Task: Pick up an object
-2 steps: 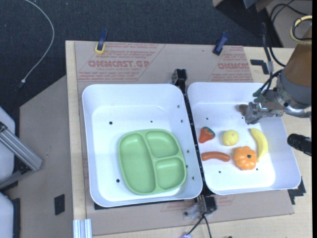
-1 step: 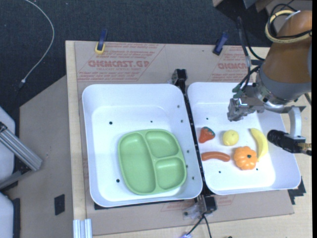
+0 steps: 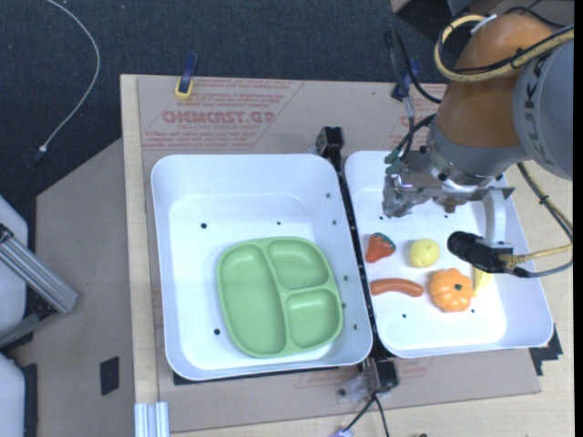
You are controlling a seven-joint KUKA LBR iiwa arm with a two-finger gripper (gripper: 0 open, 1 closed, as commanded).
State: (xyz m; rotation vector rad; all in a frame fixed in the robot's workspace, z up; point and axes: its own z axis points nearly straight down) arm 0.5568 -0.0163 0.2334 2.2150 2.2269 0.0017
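My gripper (image 3: 398,200) hangs over the far left part of the right bin (image 3: 510,335), with the grey and orange arm above it. Several toy foods lie in the bin nearer than the gripper. A red strawberry (image 3: 380,246) sits just below the gripper, apart from it. To its right is a yellow lemon (image 3: 423,252). An orange sausage (image 3: 397,287) lies nearer the front, beside an orange pumpkin (image 3: 453,289). A yellow piece (image 3: 480,279) peeks out behind the pumpkin. Nothing shows in the gripper.
The left bin (image 3: 182,208) holds a green divided plate (image 3: 278,294). A black fitting with a cable (image 3: 475,249) sticks out from the arm over the right bin, next to the lemon. A black clamp (image 3: 330,140) sits between the bins at the back.
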